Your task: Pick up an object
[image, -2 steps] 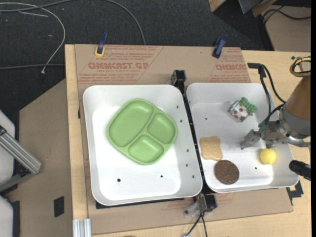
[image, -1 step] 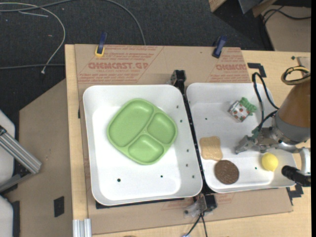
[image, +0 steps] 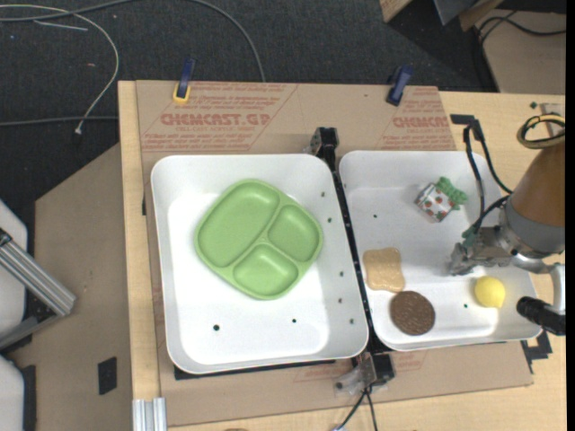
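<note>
The right bin (image: 395, 173) holds several small things: a white, red and green toy (image: 437, 199) near the back, a tan toast slice (image: 384, 269), a round brown cookie (image: 412, 312) at the front, and a yellow ball (image: 490, 292) at the front right. My gripper (image: 467, 257) reaches in from the right and sits low over the bin floor. It is just up and left of the yellow ball, apart from the toast, and I see nothing in it.
The left bin (image: 180, 321) carries a green divided plate (image: 259, 238). A black divider (image: 346, 241) runs between the bins. Black cables (image: 481, 164) hang along the right bin's back right side. Cardboard (image: 269, 115) lies behind both bins.
</note>
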